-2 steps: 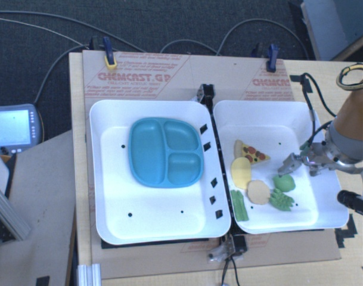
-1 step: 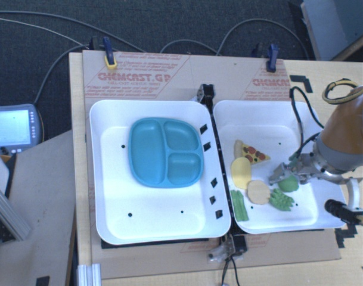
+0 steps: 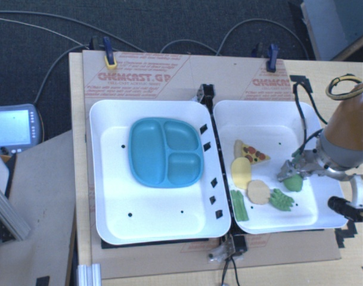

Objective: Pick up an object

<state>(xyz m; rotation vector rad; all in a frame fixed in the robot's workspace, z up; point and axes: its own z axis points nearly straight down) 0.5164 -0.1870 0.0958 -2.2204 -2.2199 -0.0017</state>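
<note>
The right bin (image 3: 270, 115) holds several toy foods. A pizza slice (image 3: 251, 152) lies near its middle, with a pale yellow piece (image 3: 241, 171) just below it. A tan round piece (image 3: 258, 191) lies beside a leafy green piece (image 3: 281, 200). A long green pod (image 3: 239, 205) lies by the bin's left wall. My gripper (image 3: 293, 174) is low in the right part of this bin, right over a small round green piece (image 3: 293, 185) and partly hiding it. Whether it touches or holds that piece is unclear.
A blue divided plate (image 3: 166, 152) lies in the left bin (image 3: 109, 177). A black divider (image 3: 212, 159) runs between the bins. My arm's orange band (image 3: 349, 121) hangs over the right bin's right rim. Cables (image 3: 303, 109) trail across the bin's back right.
</note>
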